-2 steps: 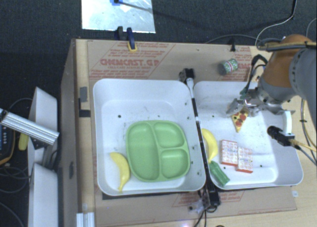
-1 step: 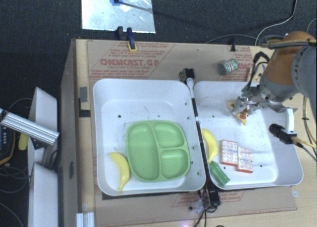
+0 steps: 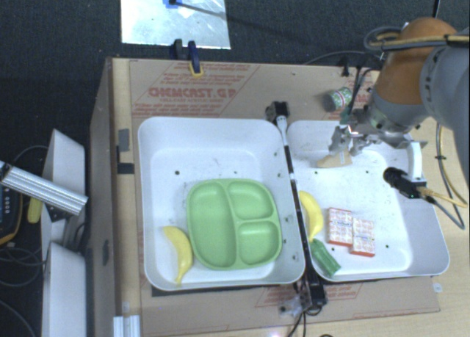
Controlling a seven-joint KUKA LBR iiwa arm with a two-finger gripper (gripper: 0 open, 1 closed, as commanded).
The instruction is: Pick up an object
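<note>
My gripper (image 3: 344, 142) hangs over the far left part of the right bin (image 3: 411, 255). Just below it a small tan piece (image 3: 332, 160) lies on the bin floor, touching or nearly touching the gripper's tip. A yellow banana (image 3: 312, 214) rests against this bin's left wall, with a green block (image 3: 324, 258) at the near left corner. A red and white box (image 3: 351, 231) lies flat in the middle.
The left bin (image 3: 158, 181) holds a green divided plate (image 3: 233, 223) and a second yellow banana (image 3: 178, 252) beside it. A small green and white roll (image 3: 339, 98) sits on the cardboard behind the right bin. The bins' shared wall runs between them.
</note>
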